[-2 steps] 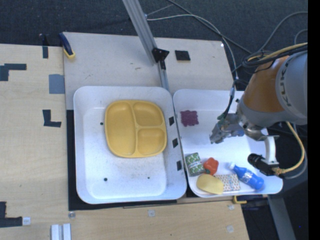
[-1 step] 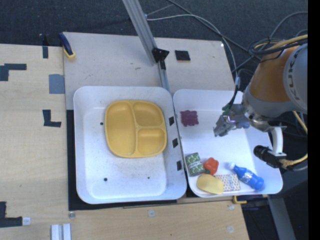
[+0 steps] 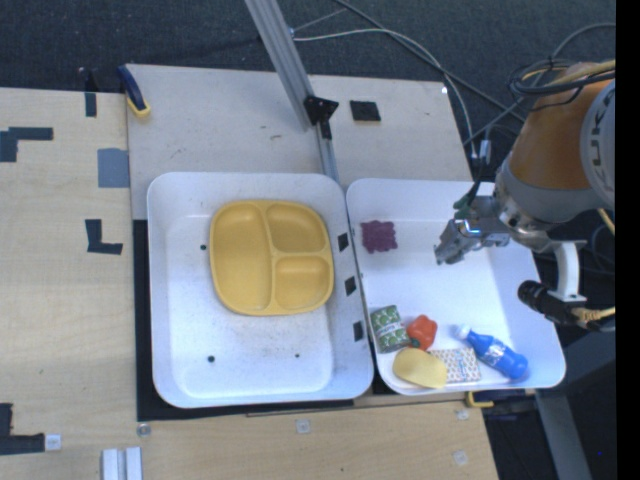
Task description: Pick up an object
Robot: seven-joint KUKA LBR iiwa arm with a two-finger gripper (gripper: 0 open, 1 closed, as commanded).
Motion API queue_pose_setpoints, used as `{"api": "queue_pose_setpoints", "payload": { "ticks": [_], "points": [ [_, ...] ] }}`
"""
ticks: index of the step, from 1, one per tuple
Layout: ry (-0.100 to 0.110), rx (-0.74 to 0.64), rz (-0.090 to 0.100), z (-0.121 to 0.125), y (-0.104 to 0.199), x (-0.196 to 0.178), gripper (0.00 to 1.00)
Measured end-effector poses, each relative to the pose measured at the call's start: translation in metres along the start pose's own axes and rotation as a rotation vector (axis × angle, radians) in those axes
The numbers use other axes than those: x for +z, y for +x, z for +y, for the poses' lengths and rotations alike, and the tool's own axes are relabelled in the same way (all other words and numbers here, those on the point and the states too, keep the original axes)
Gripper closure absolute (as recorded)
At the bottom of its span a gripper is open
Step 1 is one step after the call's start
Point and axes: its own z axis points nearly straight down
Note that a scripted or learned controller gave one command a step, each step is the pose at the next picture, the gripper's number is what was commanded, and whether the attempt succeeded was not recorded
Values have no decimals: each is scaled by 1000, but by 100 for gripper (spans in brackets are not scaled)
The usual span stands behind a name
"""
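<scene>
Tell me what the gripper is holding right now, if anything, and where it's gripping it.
Nothing. The gripper hangs over bare floor of the right bin, apart from the purple object, with nothing between its fingers.

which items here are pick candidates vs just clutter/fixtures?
Pick candidates, right bin: purple piece, green packet, red-orange item, yellow lump, patterned card, blue bottle. Gripper sits above that bin.

Lying about: yellow divided tray in left bin, cables.

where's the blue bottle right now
The blue bottle lies in the right bin, near its front right corner, just right of the small patterned packet and the yellow object.
</scene>
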Motion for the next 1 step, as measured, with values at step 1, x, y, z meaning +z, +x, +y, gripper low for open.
{"api": "queue_pose_setpoints", "payload": {
  "ticks": [1],
  "points": [
    [2, -6, 2, 7, 55, -11, 100]
  ]
}}
